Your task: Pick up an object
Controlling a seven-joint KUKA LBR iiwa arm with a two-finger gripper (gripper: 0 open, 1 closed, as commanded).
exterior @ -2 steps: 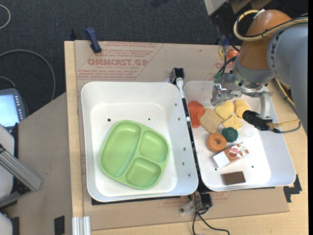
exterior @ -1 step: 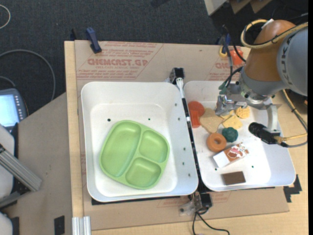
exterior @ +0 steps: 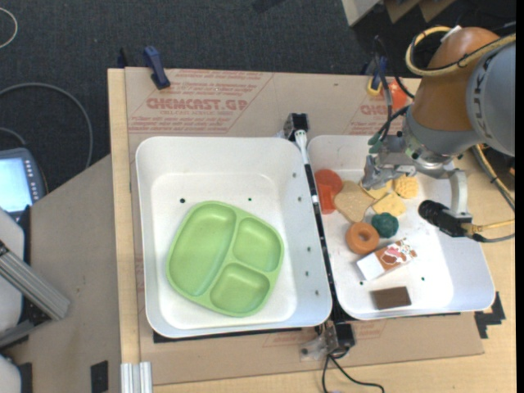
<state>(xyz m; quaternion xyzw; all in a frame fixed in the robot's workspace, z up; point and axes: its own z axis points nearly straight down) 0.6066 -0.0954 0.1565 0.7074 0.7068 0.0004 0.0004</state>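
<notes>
I work at a robotics laboratory test bench rather than in a home or kitchen: two shallow white bins [exterior: 304, 219] sit side by side on a protective sheet [exterior: 205, 105] printed with a manufacturer's name and fixed at its far edge by blue clamps [exterior: 155, 65]. Loose cables [exterior: 49, 97] trail over dark carpet [exterior: 164, 15], an extruded aluminium rail [exterior: 33, 289] crosses the lower left corner, and a lit screen [exterior: 15, 182] stands at the left edge. The toy food pieces [exterior: 372, 219] and the green divided plate [exterior: 226, 258] are practice props, not real tableware in use.
</notes>
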